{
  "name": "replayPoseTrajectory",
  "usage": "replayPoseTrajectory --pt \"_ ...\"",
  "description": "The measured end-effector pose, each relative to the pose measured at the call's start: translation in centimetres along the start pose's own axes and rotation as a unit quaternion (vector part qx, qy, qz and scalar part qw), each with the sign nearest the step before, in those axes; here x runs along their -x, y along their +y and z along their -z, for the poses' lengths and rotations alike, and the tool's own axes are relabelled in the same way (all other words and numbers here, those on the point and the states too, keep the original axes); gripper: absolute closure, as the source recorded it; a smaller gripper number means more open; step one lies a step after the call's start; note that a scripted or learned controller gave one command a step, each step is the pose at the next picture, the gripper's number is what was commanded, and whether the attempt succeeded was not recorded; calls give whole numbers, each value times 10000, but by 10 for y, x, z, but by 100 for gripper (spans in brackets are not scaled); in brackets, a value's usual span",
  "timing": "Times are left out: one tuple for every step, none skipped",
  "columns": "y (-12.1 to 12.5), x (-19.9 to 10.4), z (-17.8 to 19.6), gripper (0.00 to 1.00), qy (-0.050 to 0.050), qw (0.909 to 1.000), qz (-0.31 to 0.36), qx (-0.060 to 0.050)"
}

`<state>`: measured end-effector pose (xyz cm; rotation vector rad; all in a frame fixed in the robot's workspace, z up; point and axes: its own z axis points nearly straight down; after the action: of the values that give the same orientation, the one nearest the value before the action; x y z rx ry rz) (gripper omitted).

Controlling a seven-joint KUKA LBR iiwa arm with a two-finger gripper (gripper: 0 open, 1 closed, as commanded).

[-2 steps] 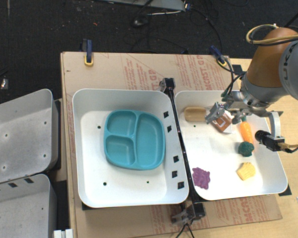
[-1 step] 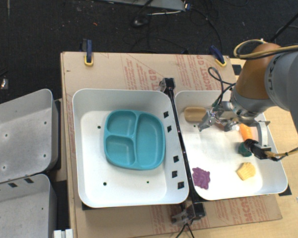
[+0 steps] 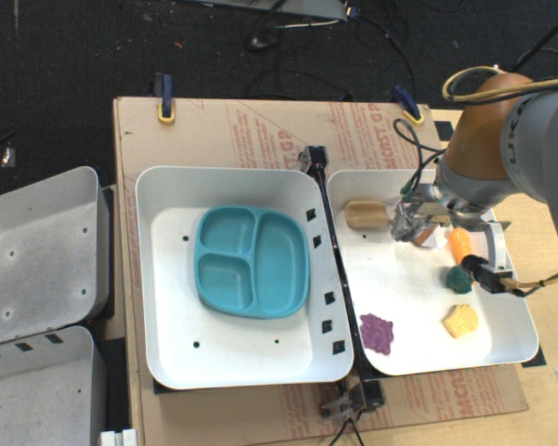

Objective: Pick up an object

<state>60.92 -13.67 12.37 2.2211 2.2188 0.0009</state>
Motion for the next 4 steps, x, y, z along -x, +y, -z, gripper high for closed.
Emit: replayPoseTrajectory --pt "6 0 44 100 -1 10000 16 18" --pt "7 0 81 100 -2 10000 16 19" --pt "2 -44 83 100 12 10000 36 -14" --pt "-1 -90 95 100 10 10000 39 -3"
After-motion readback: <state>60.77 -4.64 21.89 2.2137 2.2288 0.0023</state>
